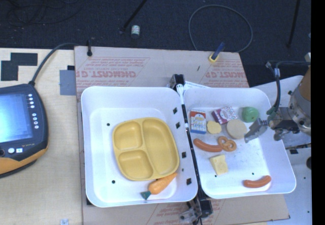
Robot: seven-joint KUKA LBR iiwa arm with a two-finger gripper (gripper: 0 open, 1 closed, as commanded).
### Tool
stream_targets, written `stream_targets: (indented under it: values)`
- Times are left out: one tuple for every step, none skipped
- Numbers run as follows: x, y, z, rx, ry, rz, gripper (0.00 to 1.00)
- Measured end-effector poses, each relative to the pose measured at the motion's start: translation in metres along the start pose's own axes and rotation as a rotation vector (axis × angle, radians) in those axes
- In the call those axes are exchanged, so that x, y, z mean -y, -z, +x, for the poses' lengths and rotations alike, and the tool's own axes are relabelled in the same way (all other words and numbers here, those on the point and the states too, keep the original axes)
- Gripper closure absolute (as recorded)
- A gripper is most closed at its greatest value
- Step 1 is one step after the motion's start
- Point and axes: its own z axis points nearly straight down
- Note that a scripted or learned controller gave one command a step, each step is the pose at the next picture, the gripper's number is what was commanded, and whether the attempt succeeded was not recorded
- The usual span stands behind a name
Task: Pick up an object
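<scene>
The gripper (255, 131) hung over the right bin (284, 178), reaching in from that bin's right wall, and nothing lay between its fingers; whether they stood wide or narrow could not be told from the slanted view. Just beside its tip, toward the bin's middle, lay a round tan disc (235, 129), with a green ball (249, 114) just behind it near the back wall. Further in from the disc lay a pretzel (227, 143), a long sausage (206, 145), a yellow cheese wedge (219, 163), a small red and white packet (225, 115) and a little carton (197, 122). A second sausage (256, 182) rested near the bin's front wall, well apart from the gripper. In the left bin (96, 168) sat a yellow divided tray (144, 148) with a carrot (161, 185) at its front edge.
</scene>
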Motion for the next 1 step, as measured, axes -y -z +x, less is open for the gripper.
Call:
stream_targets:
  values:
    - [0.0084, -0.0951, 0.0513, -0.004, 0.003, 0.008, 0.0]
